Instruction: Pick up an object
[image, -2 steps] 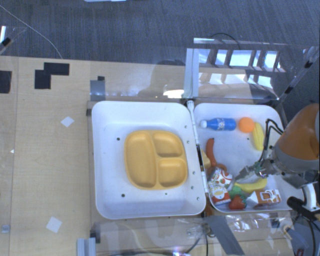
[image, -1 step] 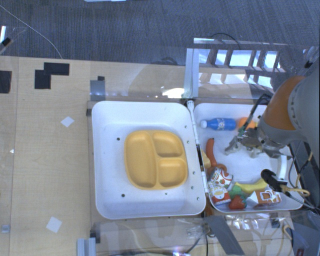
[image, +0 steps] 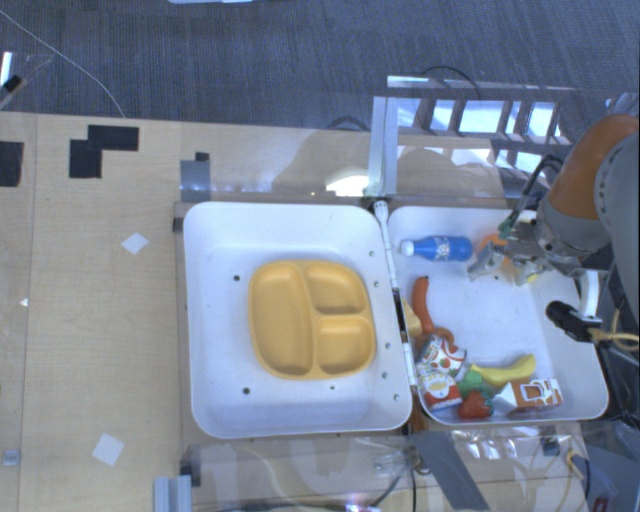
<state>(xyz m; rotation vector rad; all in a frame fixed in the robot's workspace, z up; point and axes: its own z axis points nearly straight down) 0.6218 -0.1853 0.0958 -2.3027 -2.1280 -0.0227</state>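
On the desk (image: 90, 330), the left bin (image: 215, 400) holds a yellow divided tray (image: 310, 318) at its centre. The right bin (image: 545, 345) holds a blue bottle (image: 437, 247) at 11 o'clock, a red sausage (image: 423, 305) at 9, and a packet (image: 438, 370), banana (image: 500, 374), strawberry (image: 475, 405) and carton (image: 535, 394) around 6. The gripper (image: 500, 255) sits at 12 o'clock, just beside the bottle; whether it grasps anything cannot be told.

From up here I see the pale wooden bench (image: 90, 330) with black square marks (image: 103, 147) near its far left corner and a few small pale tags scattered on it. The left white bin (image: 215, 400) carries a yellow divided tray (image: 312, 318) — three compartments, lying flat near the middle. Behind the bins stands a metal frame (image: 470, 110) with upright bars, and beyond the bench I make out dark grey carpet (image: 250, 50) — a thin cable trails across it.
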